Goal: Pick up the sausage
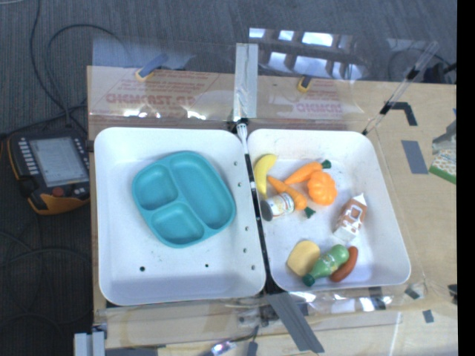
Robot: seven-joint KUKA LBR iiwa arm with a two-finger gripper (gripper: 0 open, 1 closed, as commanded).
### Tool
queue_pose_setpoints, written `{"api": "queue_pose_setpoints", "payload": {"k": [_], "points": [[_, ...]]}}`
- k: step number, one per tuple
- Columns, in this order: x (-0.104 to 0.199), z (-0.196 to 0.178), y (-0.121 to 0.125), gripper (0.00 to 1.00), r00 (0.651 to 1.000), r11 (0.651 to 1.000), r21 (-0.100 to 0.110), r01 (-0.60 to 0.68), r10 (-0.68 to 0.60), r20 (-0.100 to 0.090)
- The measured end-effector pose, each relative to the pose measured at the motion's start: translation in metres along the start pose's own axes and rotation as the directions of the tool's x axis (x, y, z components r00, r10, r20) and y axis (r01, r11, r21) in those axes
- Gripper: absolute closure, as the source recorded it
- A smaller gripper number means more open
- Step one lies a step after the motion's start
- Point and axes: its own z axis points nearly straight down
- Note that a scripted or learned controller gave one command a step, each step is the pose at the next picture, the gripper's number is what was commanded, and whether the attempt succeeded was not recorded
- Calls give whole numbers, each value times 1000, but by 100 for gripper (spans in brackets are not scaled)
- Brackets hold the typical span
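From the camera view above the table, the sausage (344, 265) lies in the right bin (386, 191), down in its near right corner, close to the front wall. Its long axis runs on a slant, upper end toward the right, lower end toward the left. It lies right alongside a green bottle (325, 265) on the same slant, the two touching or nearly so, which I'd judge makes a clean grasp awkward. The arm comes in from the right, so the sausage sits on the side of the bin nearer to it. I can't speak to the gripper's state here.

Counting the right bin: one sausage, one green bottle, one potato-like yellow lump (303, 256), one small carton (351, 217), one orange (322, 188), two carrots (303, 173), one banana (263, 172), one small can (277, 206). The left bin (119, 258) carries one teal divided plate (183, 197).
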Motion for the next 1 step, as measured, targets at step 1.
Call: {"api": "queue_pose_setpoints", "payload": {"k": [1], "points": [[0,-9,0,100,1000,1000,0,1,-1,4]]}}
